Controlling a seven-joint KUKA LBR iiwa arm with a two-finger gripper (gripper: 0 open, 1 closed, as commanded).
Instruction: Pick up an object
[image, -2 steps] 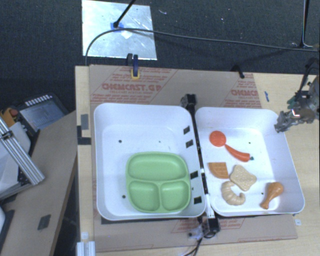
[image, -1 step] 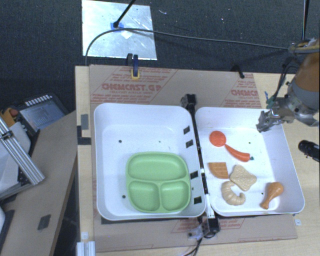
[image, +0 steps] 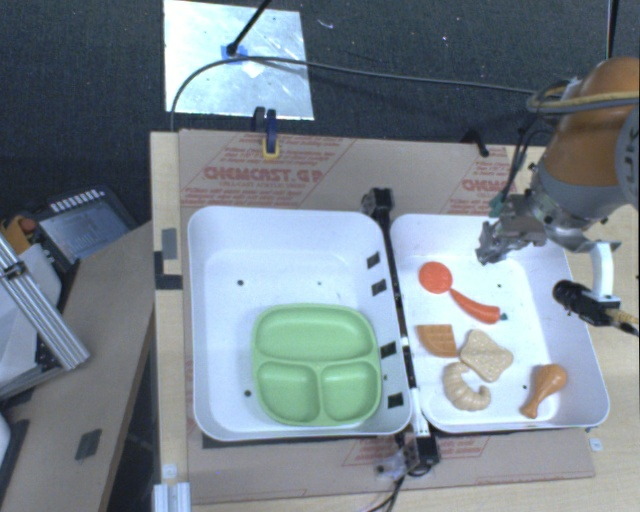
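Observation:
The right bin (image: 580, 400) holds toy food: an orange-red spoon-like piece (image: 450, 286) with a round head, a tan cracker wedge (image: 437, 339), a slice of bread (image: 487, 354), a pale croissant (image: 467, 388) and a brown drumstick (image: 542, 387). My gripper (image: 493, 246) hangs over the far part of this bin, up and to the right of the spoon's round head. Nothing shows between its fingertips. From this height I cannot make out the gap between them.
A green three-compartment plate (image: 314, 361) lies in the left bin (image: 215, 300). A black divider with clips (image: 392, 300) runs between the bins. A metal sheet (image: 240, 60) and cables lie beyond the bench. Grey equipment (image: 40, 300) stands at the left.

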